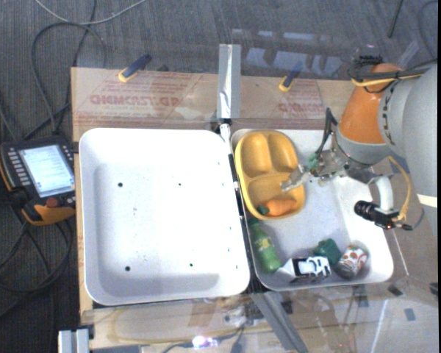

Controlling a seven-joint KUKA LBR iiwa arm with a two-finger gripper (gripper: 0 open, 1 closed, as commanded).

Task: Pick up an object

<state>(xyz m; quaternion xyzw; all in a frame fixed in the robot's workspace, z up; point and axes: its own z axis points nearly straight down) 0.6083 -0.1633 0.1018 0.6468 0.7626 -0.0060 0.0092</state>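
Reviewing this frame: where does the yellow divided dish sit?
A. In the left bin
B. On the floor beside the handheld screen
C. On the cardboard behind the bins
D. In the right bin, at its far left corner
D. The yellow divided dish lies inside the right bin, in its far left corner, with an orange carrot-like piece at the dish's near edge and the claw at the dish's right rim.

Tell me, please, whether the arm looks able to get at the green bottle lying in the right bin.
Probably yes. The green bottle lies uncovered along the right bin's left wall, just below the yellow dish. The gripper is above it in the view, nothing between, though the wall crowds one side.
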